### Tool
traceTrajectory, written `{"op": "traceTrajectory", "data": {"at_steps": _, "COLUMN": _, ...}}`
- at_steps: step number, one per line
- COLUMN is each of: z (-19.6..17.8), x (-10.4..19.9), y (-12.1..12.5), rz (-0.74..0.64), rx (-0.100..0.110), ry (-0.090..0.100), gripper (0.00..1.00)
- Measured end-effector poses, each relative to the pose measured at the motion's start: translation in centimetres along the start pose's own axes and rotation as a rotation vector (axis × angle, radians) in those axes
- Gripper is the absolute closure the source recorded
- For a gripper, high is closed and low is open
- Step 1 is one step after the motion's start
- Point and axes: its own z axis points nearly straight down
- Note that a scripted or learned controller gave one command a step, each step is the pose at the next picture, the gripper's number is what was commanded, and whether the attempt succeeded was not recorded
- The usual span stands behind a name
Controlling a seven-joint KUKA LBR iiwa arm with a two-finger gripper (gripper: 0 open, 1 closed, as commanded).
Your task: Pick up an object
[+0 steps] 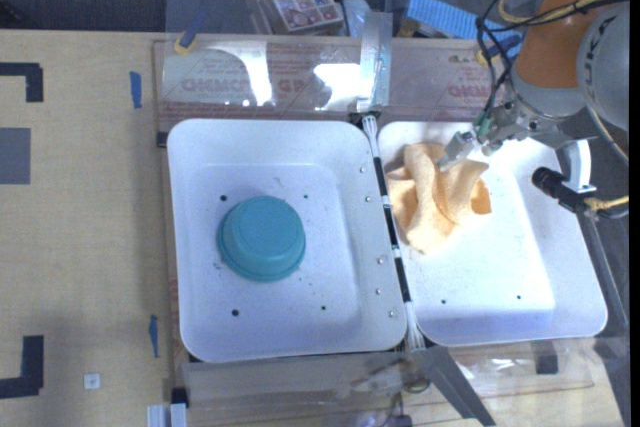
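Note:
A crumpled yellow-orange cloth (pixel 435 195) lies in the left half of the right white bin (pixel 520 300), against the divider. Its upper right part rises in a fold toward my gripper (pixel 468 149). The gripper hangs directly over that fold, touching or nearly touching the cloth's top edge. A teal bowl (pixel 262 236) sits upside down in the middle of the left white bin (pixel 200 155), far from the gripper.
The grey arm with its orange band (pixel 560 30) comes in from the upper right, trailing black cables. A black fitting (pixel 555 185) sticks out over the right bin's right side. Taped clear plastic sheets (pixel 260 80) lie behind the bins. Wooden bench spreads to the left.

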Motion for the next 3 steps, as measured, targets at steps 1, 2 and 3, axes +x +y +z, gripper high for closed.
{"op": "traceTrajectory", "data": {"at_steps": 1, "z": 3.6, "x": 3.8, "y": -1.6, "rz": -0.114, "rx": -0.01, "ry": -0.006, "gripper": 0.0}}
{"op": "traceTrajectory", "data": {"at_steps": 2, "z": 3.6, "x": 5.4, "y": -5.6, "rz": -0.117, "rx": -0.011, "ry": -0.005, "gripper": 0.0}}
{"op": "traceTrajectory", "data": {"at_steps": 3, "z": 2.5, "x": 5.2, "y": -5.5, "rz": -0.113, "rx": -0.016, "ry": -0.006, "gripper": 1.0}}
